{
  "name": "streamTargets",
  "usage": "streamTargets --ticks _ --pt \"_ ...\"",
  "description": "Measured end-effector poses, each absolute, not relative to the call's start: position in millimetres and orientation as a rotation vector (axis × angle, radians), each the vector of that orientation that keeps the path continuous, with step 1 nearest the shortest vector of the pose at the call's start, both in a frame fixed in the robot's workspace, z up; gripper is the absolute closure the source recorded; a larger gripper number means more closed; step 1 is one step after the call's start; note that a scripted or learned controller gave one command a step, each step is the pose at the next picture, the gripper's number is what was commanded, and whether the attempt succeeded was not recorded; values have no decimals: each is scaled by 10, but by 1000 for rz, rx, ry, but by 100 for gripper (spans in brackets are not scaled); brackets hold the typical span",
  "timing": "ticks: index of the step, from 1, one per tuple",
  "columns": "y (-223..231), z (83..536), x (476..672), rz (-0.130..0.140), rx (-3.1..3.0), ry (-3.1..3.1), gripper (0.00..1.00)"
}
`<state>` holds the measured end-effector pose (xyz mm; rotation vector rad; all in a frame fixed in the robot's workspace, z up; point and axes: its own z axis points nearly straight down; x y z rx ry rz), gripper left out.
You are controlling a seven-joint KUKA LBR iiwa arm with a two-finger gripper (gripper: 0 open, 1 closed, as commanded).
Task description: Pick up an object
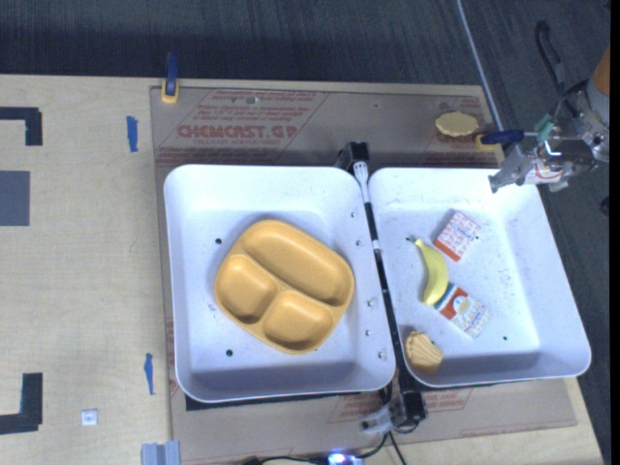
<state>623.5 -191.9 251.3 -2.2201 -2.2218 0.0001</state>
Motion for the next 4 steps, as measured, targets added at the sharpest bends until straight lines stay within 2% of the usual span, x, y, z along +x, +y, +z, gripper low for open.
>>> streamTargets --ticks 1,2,3,4 --pt "-1619 944 5762 -2 -2223 -2223 0" --pt "-1225 861 5097 -3 -2222 -2222 0" --pt "-1226 961 5109 -6 -2226 -2225 100" --pt "-1225 961 5108 -6 -2225 -2225 0"
